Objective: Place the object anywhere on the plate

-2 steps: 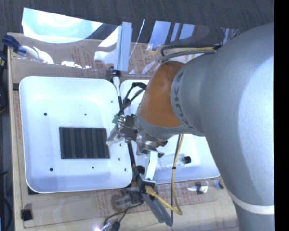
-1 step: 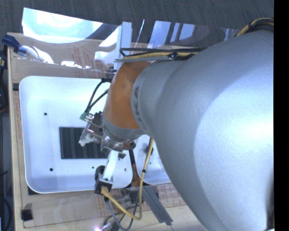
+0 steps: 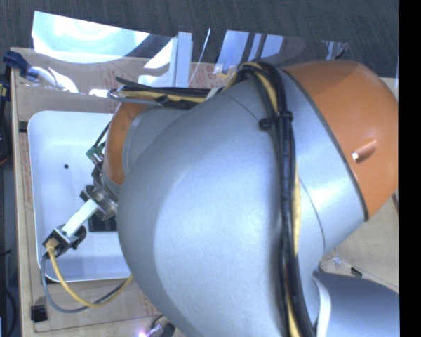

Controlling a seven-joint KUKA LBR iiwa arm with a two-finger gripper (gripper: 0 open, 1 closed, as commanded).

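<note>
Camera view is taken up largely by the arm over the left bin; the end effector state cannot be told, and the object and plate are hidden, so the step cannot be judged

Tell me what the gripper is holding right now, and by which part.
Cannot be told. The arm covers most of the view over the white bin, and no object shows in a grip.
</note>
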